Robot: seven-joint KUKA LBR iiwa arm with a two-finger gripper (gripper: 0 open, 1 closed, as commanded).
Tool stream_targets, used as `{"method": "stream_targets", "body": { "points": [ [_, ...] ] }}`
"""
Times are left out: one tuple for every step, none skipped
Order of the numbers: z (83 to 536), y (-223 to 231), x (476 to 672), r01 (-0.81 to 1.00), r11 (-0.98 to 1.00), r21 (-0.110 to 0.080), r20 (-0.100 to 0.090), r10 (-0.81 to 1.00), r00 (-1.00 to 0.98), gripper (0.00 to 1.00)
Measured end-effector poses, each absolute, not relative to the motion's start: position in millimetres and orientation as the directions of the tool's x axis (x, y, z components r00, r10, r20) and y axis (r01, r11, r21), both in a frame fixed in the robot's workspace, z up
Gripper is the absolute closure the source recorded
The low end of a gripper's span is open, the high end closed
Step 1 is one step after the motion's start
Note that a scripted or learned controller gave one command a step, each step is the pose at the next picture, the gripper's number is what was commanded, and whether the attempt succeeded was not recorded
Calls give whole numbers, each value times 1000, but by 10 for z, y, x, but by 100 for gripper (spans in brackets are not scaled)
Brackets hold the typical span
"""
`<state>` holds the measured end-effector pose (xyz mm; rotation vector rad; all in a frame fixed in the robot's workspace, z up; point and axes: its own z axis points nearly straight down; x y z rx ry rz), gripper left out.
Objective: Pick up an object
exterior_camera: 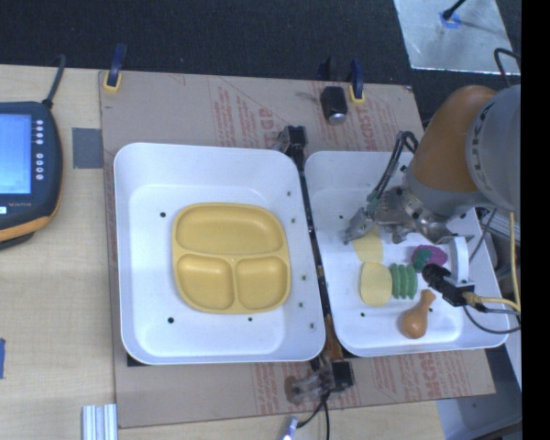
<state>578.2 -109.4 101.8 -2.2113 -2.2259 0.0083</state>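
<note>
- the grey arm [467,159], its orange band facing the camera, reaches in from the right edge of the frame and bends down over the right bin [335,246].
- the gripper [362,227] sits low over the upper left part of that bin, its metal fingers pointing toward the divider between the two bins; whether they are open or closed cannot be told from this angle, and nothing is seen between them.
- the loose objects lie in a cluster in the lower middle of the right bin: a pale yellow block [368,248] just below the gripper, a second yellow piece [375,284] beneath it, and a green ribbed item [403,280] touching that piece's right side.
- a purple object [430,254] shows partly behind the arm's black fittings, right of the green item, and a tan pear-shaped piece [415,316] rests near the bin's lower right corner.
- the left bin [142,328], centre frame, holds a yellow three-compartment plate [230,256] lying flat in its middle.
- both bins stand on a brown cardboard sheet [211,108] clamped to the bench.
- a handheld control pendant [16,172] with a blue screen lies at the far left of the frame.
</note>
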Motion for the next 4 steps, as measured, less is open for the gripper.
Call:
{"method": "stream_targets", "body": {
  "points": [
    [1119, -1103, 5781, 1000, 7, -8, -1, 1000, -7, 100],
    [1119, -1101, 5781, 1000, 8, -8, -1, 1000, -8, 0],
    [919, -1099, 5728, 1000, 4, -5, 0, 1000, -4, 0],
    [1021, -1107, 5728, 1000, 5, -7, 0, 1000, -5, 100]
  ]
}}
